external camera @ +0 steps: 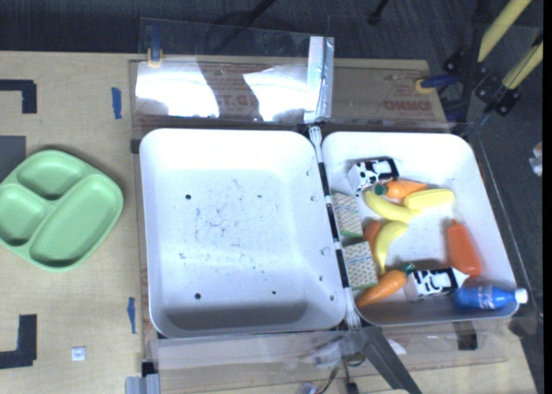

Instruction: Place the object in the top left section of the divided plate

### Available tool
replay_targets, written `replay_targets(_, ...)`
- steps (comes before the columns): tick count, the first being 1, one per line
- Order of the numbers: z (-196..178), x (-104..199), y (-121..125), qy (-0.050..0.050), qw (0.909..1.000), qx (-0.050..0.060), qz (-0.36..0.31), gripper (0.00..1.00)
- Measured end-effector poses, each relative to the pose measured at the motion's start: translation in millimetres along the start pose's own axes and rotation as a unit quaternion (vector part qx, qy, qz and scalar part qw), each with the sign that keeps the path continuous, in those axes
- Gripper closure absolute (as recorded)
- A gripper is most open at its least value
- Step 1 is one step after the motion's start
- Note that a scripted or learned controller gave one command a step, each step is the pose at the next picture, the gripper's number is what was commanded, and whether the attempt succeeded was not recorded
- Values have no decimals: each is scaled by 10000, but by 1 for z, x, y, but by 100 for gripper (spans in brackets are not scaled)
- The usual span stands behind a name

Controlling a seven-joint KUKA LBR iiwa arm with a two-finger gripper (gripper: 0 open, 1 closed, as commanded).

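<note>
1. At the bench, whether the gripper is released or clenched cannot be told from this view.
2. The shallow white right-hand bin [483, 168] holds a loose heap of toy food, and any object for the task lies there.
3. Near its back, a black-and-white cow-patterned carton [373, 172] touches an orange plastic carrot [404, 187]. Just below them lie a curved yellow plastic banana [388, 208] and a short yellow oblong piece [429, 199].
4. A second yellow banana [386, 241] sits mid-bin, with an orange cylinder-shaped piece [463, 247] well to its right.
5. Along the front wall lie a second orange carrot [381, 289], a second cow-patterned carton [435, 280] and a blue plastic bottle with a white cap [483, 297].
6. Two flat speckled pads [348, 214] rest against the bin's left wall.
7. The shallow white left-hand bin [233, 211] sits just beside it, showing faint scuffs and small dark dots.
8. The pale green divided plate [102, 192] rests on the wooden bench top [78, 108], well left of both bins. Its three sections hold nothing, the top left one included.
</note>
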State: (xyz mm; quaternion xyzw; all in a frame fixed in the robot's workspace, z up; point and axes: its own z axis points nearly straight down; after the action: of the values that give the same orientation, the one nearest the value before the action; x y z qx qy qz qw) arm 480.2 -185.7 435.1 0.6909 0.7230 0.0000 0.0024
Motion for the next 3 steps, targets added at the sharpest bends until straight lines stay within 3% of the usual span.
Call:
replay_targets(1, 148, -38, -3, 12, 9842, 8, -1769, 100)
replay_targets(2, -1, -38, -1, -1, 9214, -10, -3886, 100)
replay_targets(3, 159, -37, -2, 7, 8800, -8, -4749, 100)
